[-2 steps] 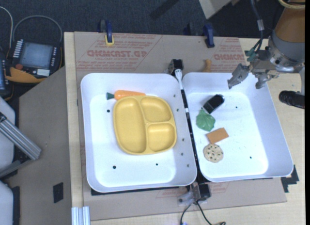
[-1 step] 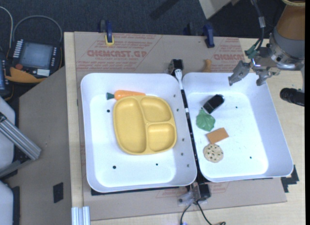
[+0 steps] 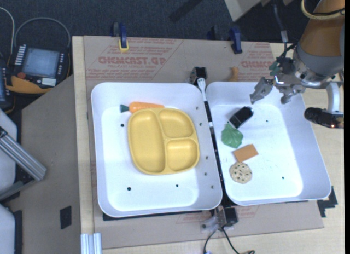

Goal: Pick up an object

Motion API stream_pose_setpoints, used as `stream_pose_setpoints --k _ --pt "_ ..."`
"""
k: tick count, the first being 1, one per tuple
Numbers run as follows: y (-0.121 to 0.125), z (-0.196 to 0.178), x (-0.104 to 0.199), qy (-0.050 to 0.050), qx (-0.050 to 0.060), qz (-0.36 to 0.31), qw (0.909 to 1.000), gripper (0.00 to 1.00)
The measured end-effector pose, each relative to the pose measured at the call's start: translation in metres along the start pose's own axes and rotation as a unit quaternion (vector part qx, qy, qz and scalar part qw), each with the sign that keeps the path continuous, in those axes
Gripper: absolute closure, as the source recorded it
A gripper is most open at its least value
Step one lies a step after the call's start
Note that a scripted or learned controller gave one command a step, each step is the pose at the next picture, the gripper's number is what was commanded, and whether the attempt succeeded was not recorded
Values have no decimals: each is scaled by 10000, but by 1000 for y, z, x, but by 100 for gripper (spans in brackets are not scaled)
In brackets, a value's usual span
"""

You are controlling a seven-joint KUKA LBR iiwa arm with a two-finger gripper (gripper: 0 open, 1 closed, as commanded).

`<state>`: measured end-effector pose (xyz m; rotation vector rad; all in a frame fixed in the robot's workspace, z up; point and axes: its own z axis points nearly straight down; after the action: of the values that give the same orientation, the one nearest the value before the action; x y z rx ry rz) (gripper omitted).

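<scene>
Your candidates sit in the right bin [image 3: 306, 165]: a black block [image 3: 240, 117] lying tilted near the bin's upper left, a green leafy piece [image 3: 231, 136] just below it, then an orange cracker-like slab [image 3: 245, 153], and a chocolate-chip cookie [image 3: 240, 172] below that, nearly touching the slab. All four cluster along the bin's left side, close to the divider between the bins.

Above them, your gripper [image 3: 273, 90] hangs over the bin's upper edge, up and to the right of the black block, fingers spread apart with nothing between them. The grey arm with its orange band [image 3: 322, 34] comes in from the upper right.

Over in the left bin [image 3: 109, 182], a yellow divided plate [image 3: 163, 140] lies in the middle, with a toy carrot [image 3: 143, 106] touching its upper edge.
</scene>
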<state>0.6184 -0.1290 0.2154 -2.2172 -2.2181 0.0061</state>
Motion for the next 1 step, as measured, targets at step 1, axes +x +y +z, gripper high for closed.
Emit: stream_pose_setpoints --k 1 --pt "-2 47 -8 2 5 6 10000 0"
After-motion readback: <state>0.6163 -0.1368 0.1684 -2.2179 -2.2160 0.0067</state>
